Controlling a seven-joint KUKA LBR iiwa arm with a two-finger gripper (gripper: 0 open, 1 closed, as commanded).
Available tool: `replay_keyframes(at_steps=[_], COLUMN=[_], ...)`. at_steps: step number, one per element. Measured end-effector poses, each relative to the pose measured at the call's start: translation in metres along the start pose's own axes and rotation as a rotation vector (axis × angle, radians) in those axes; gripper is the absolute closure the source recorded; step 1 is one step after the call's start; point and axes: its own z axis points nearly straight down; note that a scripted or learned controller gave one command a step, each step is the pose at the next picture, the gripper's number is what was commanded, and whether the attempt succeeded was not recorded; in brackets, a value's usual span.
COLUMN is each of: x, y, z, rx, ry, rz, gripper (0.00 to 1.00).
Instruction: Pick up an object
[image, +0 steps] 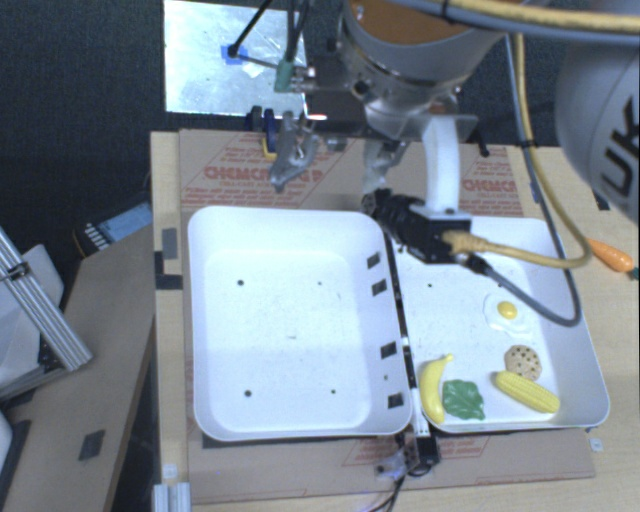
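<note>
While the arm hangs high over the bench's far edge, I read this as the approach step, nothing picked yet.

I see the gripper (378, 190) near the top of the right bin (580, 345), its state impossible to tell. Fried egg (507, 312), cookie (521, 361), corn (526, 392), banana (432, 388) and green leaf (463, 399) lie toward the bin's near side, well apart from it. Next I'd choose one and descend over it.

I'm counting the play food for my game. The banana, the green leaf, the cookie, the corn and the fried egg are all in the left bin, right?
Not quite. The camera view shows the banana, green leaf, cookie, corn and fried egg all in the right bin, not the left bin.
</note>
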Motion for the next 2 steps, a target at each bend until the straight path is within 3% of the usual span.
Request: replay_keyframes(at_steps=[1,2], x=[-0.002,0.000], y=[0.107,0.038], z=[0.008,0.000], rx=[-0.007,0.000], ry=[-0.001,0.000], rz=[0.009,0.001], gripper=[0.00,0.00])
